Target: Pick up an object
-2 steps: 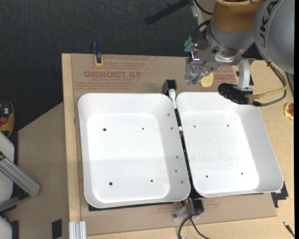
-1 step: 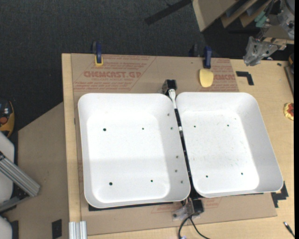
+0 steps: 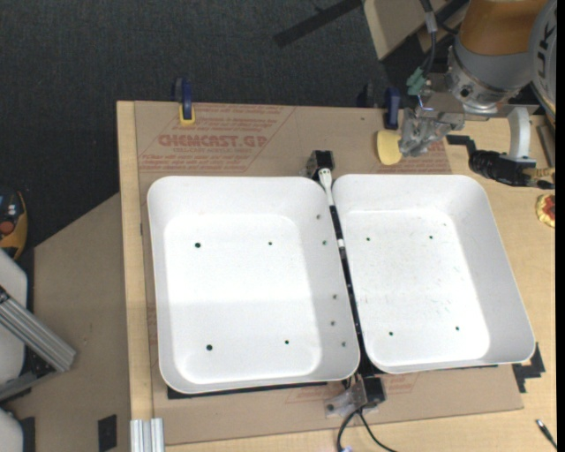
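At the near edge of the board point(image 3: 221, 415) a black connector point(image 3: 366, 393) with a cable sits just below the seam between the two bins. The left bin point(image 3: 159, 265) and the right bin point(image 3: 503, 274) lie side by side, touching along a dark strip point(image 3: 340, 256) that runs up the middle; each floor shows four small dark dots. At the far end of that strip a small black clip point(image 3: 320, 162) sits on the board. Farther back, the board carries red printed lettering point(image 3: 212, 139), and a blue-and-yellow clamp point(image 3: 184, 100) grips its far edge on the left. To the right, beyond the right bin's far rim, a pale yellow object point(image 3: 387, 147) lies on the board outside both bins. The gripper point(image 3: 415, 141) hangs just beside it on its right, pointing down, apparently touching or nearly so. Whether its tips are spread or closed cannot be told from here, and the object is not seen between them. Above it rises the grey arm with its orange band point(image 3: 499, 26).
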You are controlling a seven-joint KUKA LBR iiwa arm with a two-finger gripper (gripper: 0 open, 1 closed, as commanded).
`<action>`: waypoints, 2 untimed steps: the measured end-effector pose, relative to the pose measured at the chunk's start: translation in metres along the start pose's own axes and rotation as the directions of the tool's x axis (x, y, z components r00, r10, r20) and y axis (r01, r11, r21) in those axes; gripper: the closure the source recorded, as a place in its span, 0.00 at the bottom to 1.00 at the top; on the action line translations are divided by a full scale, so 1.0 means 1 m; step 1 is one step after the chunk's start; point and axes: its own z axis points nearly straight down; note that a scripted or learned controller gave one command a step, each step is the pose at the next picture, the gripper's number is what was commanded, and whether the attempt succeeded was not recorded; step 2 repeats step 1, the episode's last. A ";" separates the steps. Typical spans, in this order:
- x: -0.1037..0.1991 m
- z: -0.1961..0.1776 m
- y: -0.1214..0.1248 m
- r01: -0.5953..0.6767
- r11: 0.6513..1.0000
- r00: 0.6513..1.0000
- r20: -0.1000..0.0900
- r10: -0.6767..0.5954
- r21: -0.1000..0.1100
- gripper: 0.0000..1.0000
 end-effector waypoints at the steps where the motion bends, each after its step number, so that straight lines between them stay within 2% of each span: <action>1: 0.002 -0.025 -0.017 -0.002 1.000 1.000 0.002 0.002 -0.011 1.00; 2: 0.002 -0.025 -0.017 -0.002 1.000 1.000 0.002 0.002 -0.011 1.00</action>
